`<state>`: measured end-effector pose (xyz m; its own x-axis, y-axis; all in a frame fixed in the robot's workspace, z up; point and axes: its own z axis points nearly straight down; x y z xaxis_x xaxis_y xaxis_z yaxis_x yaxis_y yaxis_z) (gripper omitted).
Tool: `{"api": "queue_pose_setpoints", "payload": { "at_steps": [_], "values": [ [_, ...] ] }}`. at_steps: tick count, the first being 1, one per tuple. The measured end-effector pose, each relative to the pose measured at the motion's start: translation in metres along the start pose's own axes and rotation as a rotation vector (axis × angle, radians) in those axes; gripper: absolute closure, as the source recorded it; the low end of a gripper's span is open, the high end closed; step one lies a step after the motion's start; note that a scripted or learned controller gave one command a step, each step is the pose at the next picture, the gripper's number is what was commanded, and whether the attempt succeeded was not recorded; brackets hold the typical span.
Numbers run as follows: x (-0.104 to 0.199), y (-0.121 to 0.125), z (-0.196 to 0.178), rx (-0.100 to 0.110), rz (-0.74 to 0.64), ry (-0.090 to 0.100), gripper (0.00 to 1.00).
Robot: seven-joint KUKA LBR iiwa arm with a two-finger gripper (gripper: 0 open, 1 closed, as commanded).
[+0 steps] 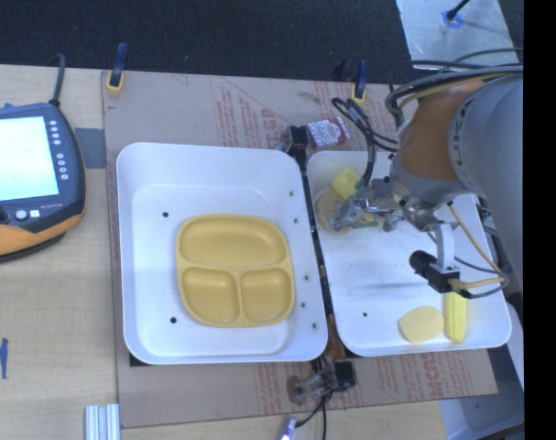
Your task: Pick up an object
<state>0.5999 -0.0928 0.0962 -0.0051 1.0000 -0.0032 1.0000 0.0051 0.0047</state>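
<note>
From where I stood, the arm (461,145) reached in from the right over the right bin (387,337), w/ its gripper (355,211) low at the bin's far left corner, near the wall shared w/ the left bin (140,246). A small yellow block (344,183) sat just beyond the gripper, toward the far edge, close enough that they looked to be touching, tho I couldn't be sure. Whether the gripper was parted or pinched on anything I couldn't tell; the metal parts blurred together. Two other yellow pieces lay well apart from it at the near right corner: a rounded lump (420,324) & a corn cob (455,315), its long axis running near-to-far. A yellow divided plate (234,269) sat in the left bin. My guess: the block was the nearest target, just up-bin of the gripper.
</note>
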Motion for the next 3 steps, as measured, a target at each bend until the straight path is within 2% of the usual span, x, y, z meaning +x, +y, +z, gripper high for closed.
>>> {"api": "queue_pose_setpoints", "payload": {
  "at_steps": [1,2,3],
  "values": [
    [-0.059,0.051,0.007,0.021,0.002,0.005,0.00],
    [-0.023,0.053,0.007,0.024,0.000,0.006,0.00],
    [-0.008,0.053,0.006,0.022,0.002,0.001,0.00]
  ]
}}
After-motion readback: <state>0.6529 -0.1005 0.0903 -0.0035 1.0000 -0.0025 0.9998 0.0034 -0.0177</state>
